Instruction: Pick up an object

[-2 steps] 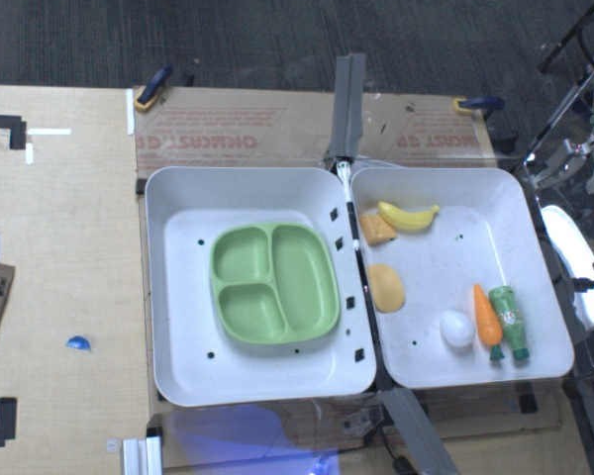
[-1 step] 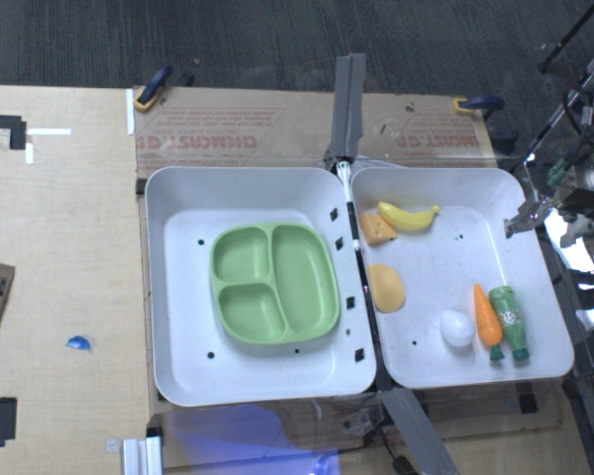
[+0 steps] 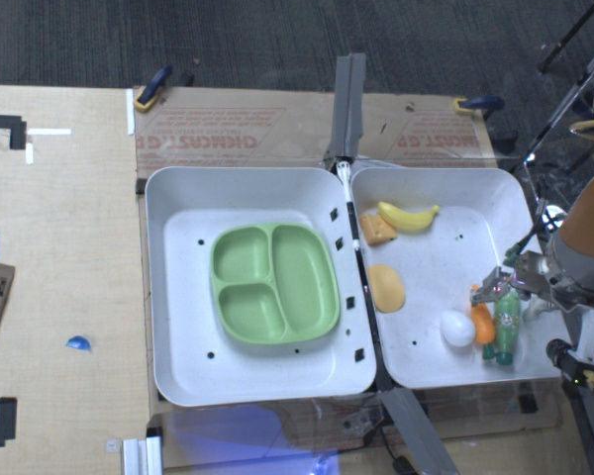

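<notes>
A: We log two white bins side by side on the worktop. Left bin (image 3: 178, 265) holds a green divided plate (image 3: 275, 283) with three compartments, lying flat near the bin's middle.

B: Right bin (image 3: 445, 265): we note a banana (image 3: 409, 216) near its far edge, an orange wedge-shaped piece (image 3: 376, 229) touching the banana's left end, close to the wall between the bins. A tan round piece (image 3: 385, 288) lies just beside that same wall, nearer the middle.

A: Toward the right bin's near right corner we see a white egg (image 3: 457, 328), a small orange carrot-like item (image 3: 483, 323) and a green bottle (image 3: 506, 325), clustered together.

B: Gripper (image 3: 503, 285) sits over that cluster, right at the bottle's top. Fingers open or closed — we cannot tell; they blur into clutter.
</notes>
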`<control>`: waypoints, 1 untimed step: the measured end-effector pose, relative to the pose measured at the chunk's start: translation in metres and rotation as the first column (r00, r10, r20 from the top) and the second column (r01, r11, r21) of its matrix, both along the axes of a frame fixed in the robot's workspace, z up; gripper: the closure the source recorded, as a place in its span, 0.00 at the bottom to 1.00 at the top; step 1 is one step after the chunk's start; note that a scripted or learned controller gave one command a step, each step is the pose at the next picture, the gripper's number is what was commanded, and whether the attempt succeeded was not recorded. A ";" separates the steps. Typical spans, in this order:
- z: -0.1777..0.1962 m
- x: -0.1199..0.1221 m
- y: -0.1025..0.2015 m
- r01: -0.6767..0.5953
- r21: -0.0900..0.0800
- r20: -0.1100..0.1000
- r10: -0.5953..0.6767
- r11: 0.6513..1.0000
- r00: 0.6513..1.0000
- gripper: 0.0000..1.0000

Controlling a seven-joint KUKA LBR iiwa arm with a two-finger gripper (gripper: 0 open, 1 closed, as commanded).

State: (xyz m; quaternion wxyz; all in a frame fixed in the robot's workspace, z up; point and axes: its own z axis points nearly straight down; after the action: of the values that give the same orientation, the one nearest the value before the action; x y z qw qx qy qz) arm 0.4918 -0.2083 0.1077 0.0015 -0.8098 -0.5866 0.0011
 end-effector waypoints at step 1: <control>-0.017 -0.015 0.008 -0.335 0.001 0.002 0.335 0.942 0.942 0.00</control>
State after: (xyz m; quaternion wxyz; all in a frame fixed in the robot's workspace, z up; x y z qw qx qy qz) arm 0.4773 -0.1999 0.0911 0.0011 -0.6983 -0.7158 0.0003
